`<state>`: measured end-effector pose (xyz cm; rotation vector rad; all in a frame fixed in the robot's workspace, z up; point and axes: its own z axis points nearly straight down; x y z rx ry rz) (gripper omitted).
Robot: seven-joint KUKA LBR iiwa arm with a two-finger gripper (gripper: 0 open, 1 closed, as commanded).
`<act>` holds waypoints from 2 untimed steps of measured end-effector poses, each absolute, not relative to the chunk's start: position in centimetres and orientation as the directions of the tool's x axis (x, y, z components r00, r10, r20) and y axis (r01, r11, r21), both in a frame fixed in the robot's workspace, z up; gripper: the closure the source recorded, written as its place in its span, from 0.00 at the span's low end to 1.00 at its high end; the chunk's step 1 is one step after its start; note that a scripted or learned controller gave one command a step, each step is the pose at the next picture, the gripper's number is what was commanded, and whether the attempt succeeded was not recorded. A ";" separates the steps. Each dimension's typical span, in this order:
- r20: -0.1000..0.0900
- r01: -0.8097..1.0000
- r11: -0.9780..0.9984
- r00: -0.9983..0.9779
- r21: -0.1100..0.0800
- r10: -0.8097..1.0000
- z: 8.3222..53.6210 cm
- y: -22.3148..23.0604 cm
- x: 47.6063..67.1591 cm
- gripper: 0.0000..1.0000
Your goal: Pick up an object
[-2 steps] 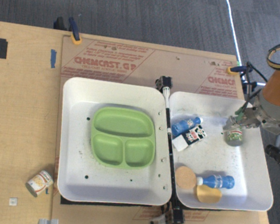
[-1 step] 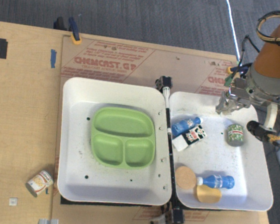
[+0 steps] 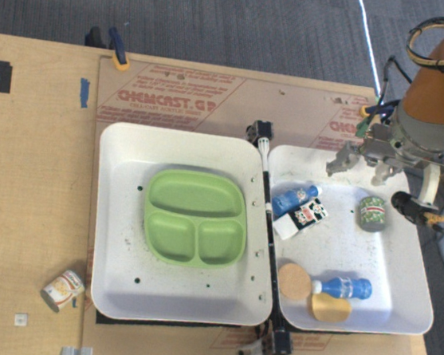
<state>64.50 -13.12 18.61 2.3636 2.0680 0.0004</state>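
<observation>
The right bin [image 3: 405, 259] holds several small objects. A blue packet [image 3: 294, 198] lies by its left wall, with a white and black card [image 3: 308, 215] just below it. A round green-topped tin [image 3: 373, 213] sits toward the right. Near the front lie a blue bottle [image 3: 344, 289], a tan disc [image 3: 294, 282] and a yellow piece [image 3: 329, 309]. My gripper [image 3: 360, 169] hangs over the bin's far edge, up and left of the tin. It is open, and nothing is between its fingers [image 3: 338, 163].
The left bin [image 3: 115, 200] holds a green divided plate [image 3: 197, 216]. A small box [image 3: 62, 290] lies on the bench at the front left. A black clamp [image 3: 260, 131] sits where the bins meet at the back. Cables [image 3: 430, 213] hang from the arm at the right.
</observation>
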 end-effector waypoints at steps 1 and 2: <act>0.000 0.986 0.167 -0.167 0.010 0.986 11.5 -18.5 61.6 0.00; -0.003 0.947 0.320 -0.320 0.015 0.947 11.2 -19.0 61.2 0.00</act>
